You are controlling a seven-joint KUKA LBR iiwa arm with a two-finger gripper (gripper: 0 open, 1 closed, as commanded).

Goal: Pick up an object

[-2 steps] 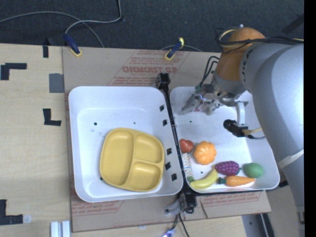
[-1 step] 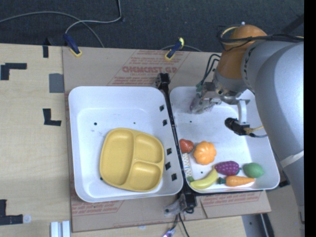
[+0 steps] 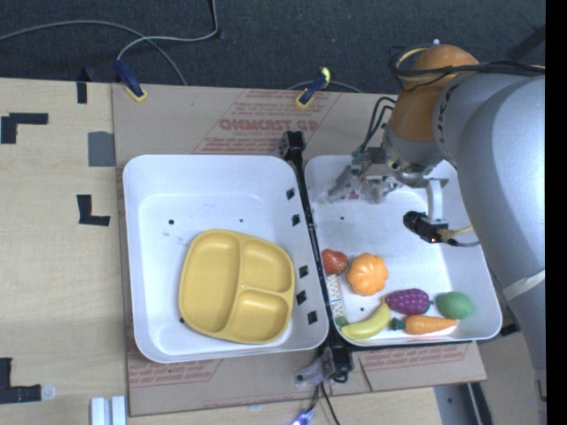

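My gripper (image 3: 358,187) hangs over the far left part of the right bin (image 3: 483,277), fingers spread open with nothing between them. Toy foods lie along that bin's near side, well below the gripper: a small red piece (image 3: 334,260), an orange fruit (image 3: 367,274), a yellow banana (image 3: 365,323), purple grapes (image 3: 407,301), a green lime (image 3: 454,305) and an orange carrot (image 3: 429,325). The gripper touches none of them.
A yellow divided plate (image 3: 237,285) lies in the left bin (image 3: 142,184). The wall between the two bins (image 3: 306,228) runs just left of the gripper. The grey arm (image 3: 496,166) covers the right bin's far right side. A black cable (image 3: 430,227) dangles off the wrist.
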